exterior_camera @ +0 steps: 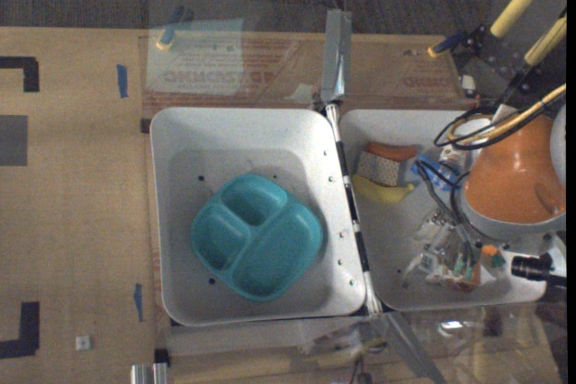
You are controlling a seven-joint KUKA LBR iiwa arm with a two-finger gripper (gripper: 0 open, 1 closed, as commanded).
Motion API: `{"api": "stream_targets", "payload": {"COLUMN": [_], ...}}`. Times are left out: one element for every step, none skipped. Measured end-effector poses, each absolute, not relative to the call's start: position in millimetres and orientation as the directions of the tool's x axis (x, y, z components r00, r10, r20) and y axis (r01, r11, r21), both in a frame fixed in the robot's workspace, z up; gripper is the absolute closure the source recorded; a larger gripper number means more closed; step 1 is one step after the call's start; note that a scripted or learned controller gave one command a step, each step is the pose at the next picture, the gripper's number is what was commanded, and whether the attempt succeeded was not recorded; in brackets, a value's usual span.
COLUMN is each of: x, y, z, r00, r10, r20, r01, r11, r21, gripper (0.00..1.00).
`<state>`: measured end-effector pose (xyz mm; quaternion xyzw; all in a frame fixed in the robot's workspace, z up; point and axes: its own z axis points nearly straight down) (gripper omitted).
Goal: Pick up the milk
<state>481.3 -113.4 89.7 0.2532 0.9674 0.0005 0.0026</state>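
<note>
A small white and blue carton, apparently the milk, lies at the back of the right bin, partly hidden by cables and the arm's orange band. My gripper hangs low over the front right part of that bin, nearer the camera than the carton and apart from it. I see nothing held in it.
A brown and white box and a yellow banana lie at the right bin's back left. A small orange item sits beside the gripper. The left bin holds a teal divided plate.
</note>
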Motion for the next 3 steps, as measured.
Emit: {"api": "stream_targets", "payload": {"x": [483.2,507.4,539.4], "y": [-114.0,-107.2,-95.6], "z": [101.4,89.8,90.0], "r00": [-0.87,-0.988,-0.914], "r10": [0.493,0.153,0.405], "r20": [-0.012,-0.007,-0.012], "r01": [0.493,0.153,0.405], "r11": [0.87,0.988,0.914], "r21": [0.006,-0.001,0.002], "gripper": [1.0,1.0,1.0]}}
